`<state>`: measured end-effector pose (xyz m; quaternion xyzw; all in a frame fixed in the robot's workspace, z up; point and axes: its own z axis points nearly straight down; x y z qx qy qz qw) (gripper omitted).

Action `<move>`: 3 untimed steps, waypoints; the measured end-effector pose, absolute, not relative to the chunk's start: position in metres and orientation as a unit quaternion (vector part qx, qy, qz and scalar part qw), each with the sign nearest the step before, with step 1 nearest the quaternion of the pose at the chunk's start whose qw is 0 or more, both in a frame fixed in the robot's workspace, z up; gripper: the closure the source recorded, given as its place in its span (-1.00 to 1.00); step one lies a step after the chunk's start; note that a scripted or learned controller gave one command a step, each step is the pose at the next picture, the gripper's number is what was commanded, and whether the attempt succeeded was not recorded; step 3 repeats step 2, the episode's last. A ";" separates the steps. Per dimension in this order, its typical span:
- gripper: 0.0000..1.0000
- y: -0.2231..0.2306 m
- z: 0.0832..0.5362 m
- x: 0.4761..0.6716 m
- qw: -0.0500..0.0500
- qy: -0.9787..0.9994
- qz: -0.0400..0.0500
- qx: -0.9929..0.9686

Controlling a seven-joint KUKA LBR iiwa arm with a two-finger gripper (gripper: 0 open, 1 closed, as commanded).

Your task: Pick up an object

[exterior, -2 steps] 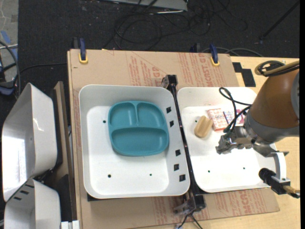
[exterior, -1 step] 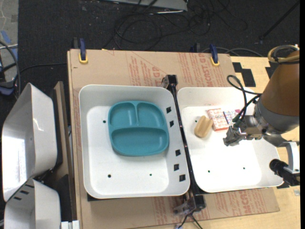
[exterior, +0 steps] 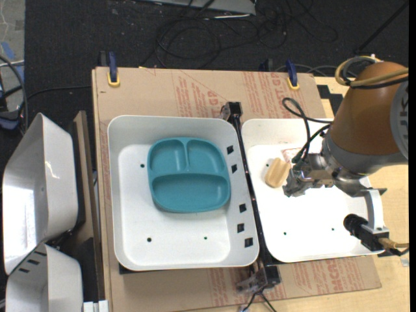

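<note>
Two shallow white bins sit side by side on your brown cardboard-covered desk (exterior: 195,90). The left bin (exterior: 123,194) holds a teal plastic divided plate (exterior: 189,174). The right bin (exterior: 312,233) holds a small tan block-shaped object (exterior: 277,172), near its far-left part. That is the thing you want to pick up.

Your hand (exterior: 296,186) hangs just to the right of the tan object, very close to it. I cannot tell if the hand is apart or together, because it is dark and bunched up from here.

To do this step well, I think you should slide left until the hand is right over the tan object, then go straight down.

Watch the wall between the two bins, just left of the object. There is lots of open floor on the near side of the right bin.
</note>
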<state>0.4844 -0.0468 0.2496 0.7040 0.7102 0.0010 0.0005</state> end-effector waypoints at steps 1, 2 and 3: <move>1.00 0.006 0.253 0.490 0.000 0.710 0.000 0.704; 1.00 0.059 0.244 0.511 0.000 0.710 0.000 0.704; 1.00 0.059 0.244 0.511 0.000 0.710 0.000 0.704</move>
